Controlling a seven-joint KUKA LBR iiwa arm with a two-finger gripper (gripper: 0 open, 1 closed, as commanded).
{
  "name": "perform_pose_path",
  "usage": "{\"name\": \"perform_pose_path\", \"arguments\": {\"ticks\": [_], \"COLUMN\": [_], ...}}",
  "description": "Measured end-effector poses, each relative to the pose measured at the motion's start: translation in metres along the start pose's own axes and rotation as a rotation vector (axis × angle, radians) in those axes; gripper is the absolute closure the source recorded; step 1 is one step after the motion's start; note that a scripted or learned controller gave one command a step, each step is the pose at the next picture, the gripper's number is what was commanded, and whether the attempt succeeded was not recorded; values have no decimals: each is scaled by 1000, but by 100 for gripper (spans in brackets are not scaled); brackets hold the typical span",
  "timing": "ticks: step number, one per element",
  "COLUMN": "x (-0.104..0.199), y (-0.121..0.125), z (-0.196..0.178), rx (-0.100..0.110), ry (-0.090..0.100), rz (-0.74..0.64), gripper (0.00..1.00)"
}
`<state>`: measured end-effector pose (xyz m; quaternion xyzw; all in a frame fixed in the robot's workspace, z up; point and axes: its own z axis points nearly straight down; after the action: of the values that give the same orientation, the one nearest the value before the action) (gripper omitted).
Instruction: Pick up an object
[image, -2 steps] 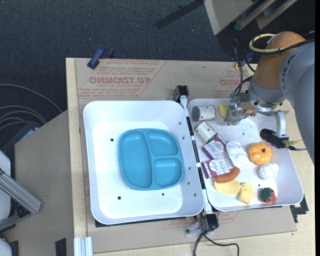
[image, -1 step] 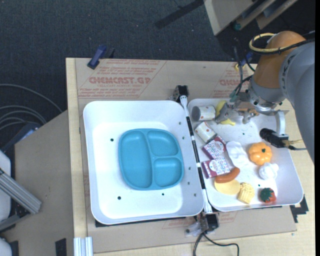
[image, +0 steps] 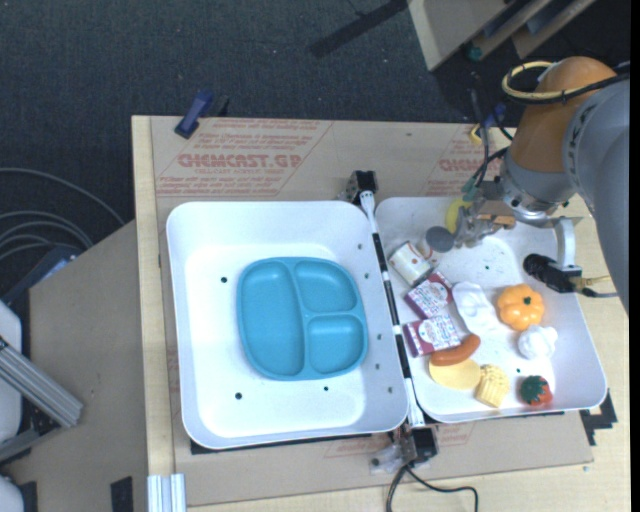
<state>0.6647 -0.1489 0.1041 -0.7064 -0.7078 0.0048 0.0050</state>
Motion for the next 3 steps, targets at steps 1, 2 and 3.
{"name": "perform_pose_path", "arguments": {"ticks": [1, 2, 3], "x": [0, 19, 19], "y": [0, 2, 3], "z": [0, 20, 8], "rx": [-2, -11, -14], "ry": [0, 1, -1], "rz": [0, 1, 0], "gripper": [0, 0, 100]}}
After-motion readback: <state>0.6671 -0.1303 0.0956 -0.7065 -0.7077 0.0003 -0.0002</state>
